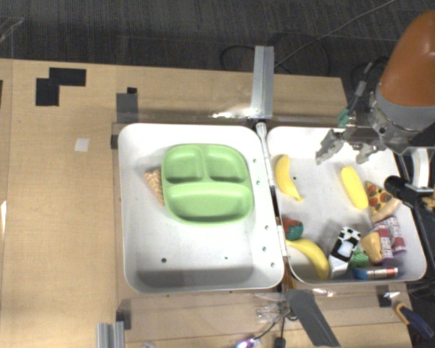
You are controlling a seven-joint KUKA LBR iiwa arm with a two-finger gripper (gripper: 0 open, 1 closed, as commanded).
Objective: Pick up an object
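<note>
My gripper (346, 153) hangs over the back of the right bin (310, 201), open, with nothing between its spread fingers. Just below and to its right lies a yellow banana-like piece (354, 187). A second banana (286, 177) lies by the bin's left wall, and a third (312, 257) sits at the front. A pizza slice (381, 199) rests at the right side. Near the front right corner are a black-and-white toy (344, 243), a small red and teal piece (293, 229) and several packaged items (388, 239).
The left bin (196, 259) holds a green divided plate (206, 182) with a tan waffle-like piece (154, 185) at its left edge. A metal post (263, 78) stands behind the divider between the bins. Cables run along the bench's right side.
</note>
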